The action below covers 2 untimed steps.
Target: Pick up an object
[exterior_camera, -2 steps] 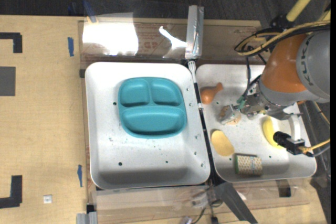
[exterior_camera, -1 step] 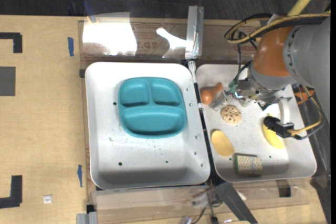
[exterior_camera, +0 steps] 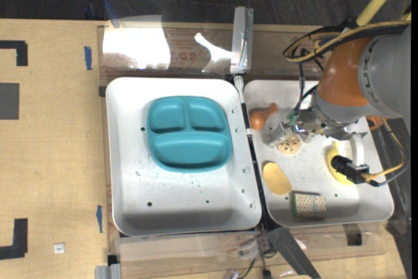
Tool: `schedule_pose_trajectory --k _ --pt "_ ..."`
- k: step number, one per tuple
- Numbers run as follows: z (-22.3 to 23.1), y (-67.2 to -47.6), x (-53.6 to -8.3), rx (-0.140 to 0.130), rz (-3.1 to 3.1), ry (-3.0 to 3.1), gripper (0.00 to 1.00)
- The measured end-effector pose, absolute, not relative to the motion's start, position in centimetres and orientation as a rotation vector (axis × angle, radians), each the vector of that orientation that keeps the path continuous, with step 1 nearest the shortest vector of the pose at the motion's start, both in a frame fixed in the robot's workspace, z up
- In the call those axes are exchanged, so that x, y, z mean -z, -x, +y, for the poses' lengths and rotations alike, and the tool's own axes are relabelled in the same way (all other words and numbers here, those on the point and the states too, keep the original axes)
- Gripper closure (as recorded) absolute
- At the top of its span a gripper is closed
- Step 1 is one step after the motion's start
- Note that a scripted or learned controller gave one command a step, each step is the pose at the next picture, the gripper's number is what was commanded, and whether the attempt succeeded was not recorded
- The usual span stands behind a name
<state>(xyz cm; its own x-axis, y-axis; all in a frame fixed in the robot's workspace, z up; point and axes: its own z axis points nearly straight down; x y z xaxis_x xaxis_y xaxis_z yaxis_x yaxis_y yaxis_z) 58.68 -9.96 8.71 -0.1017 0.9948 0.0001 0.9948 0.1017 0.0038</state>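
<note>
Robotics lab: taped cardboard bench (exterior_camera: 46, 160), two white bins (exterior_camera: 124, 206), cabled KUKA arm (exterior_camera: 372, 75).

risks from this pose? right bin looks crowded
1. The gripper sits low among closely spaced items: a speckled round piece just below it and an orange-brown one to its left. A closing grasp may nudge one away or catch two.
2. The orange-brown item lies near the right bin's left wall, leaving little finger room there.
3. Loose cables hang by the wrist and might snag during the lift.
</note>
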Motion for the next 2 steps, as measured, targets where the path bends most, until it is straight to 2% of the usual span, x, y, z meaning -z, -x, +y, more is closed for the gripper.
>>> schedule_pose_trajectory --k 1,2 --pt "-9.9 -58.9 -9.9 -0.01 2.326 -2.101 1.0" --pt "-2.6 -61.1 -18.7 -0.008 2.267 -2.17 1.0"
